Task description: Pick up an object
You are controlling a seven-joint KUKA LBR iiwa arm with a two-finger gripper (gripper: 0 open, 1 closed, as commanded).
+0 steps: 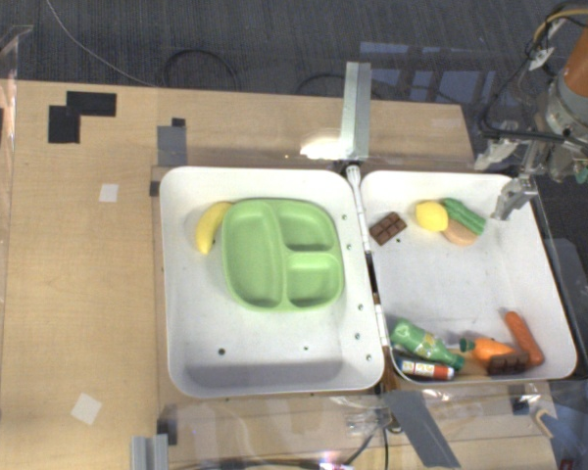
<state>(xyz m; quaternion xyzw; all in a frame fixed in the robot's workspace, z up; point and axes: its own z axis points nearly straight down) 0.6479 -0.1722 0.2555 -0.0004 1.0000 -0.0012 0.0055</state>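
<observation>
i see the gripper (pixel 511 202) over the right bin's (pixel 470 282) top right corner, near a green item (pixel 463 215) and lemon (pixel 430 216). a chocolate piece (pixel 387 227) lies beside the divider. the left bin (pixel 191 341) holds a green tray (pixel 279 254) and banana (pixel 210 226).

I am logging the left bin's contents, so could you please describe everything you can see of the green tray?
The green tray is a light green, plastic-looking dish with rounded corners and three compartments: one long section on its left side and two smaller ones on its right. It lies flat and upright in the left bin, turned slightly off square with the bin walls. Its compartments look bare. A banana lies against its upper left edge.
</observation>
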